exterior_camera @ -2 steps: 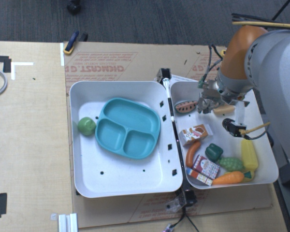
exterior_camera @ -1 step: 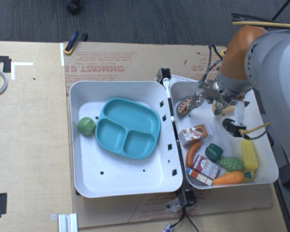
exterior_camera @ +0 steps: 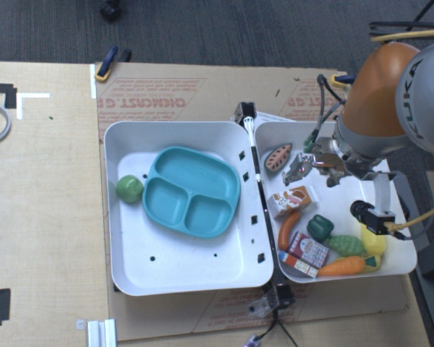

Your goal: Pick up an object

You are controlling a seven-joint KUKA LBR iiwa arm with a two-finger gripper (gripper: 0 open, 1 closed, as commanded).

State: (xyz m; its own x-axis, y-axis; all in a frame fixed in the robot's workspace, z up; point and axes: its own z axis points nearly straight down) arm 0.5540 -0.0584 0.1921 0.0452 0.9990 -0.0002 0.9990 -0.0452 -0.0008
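Gripper [exterior_camera: 301, 166]: hovering over the right bin [exterior_camera: 403, 266]; finger state cannot be told. Toy carton [exterior_camera: 288, 201] lying just below it; brown slice [exterior_camera: 278, 157] just left; sausage [exterior_camera: 288, 228], green pepper [exterior_camera: 320, 227] and carrot [exterior_camera: 341, 267] lying further below. Teal tray [exterior_camera: 192, 191] sitting well left.

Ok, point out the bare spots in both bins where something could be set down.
Left bin: a bare floor strip along the near wall below the teal tray, plus the far-left corner above the green ball. Right bin: crowded; toy food packs the near half, and the pincer hangs over the far part.
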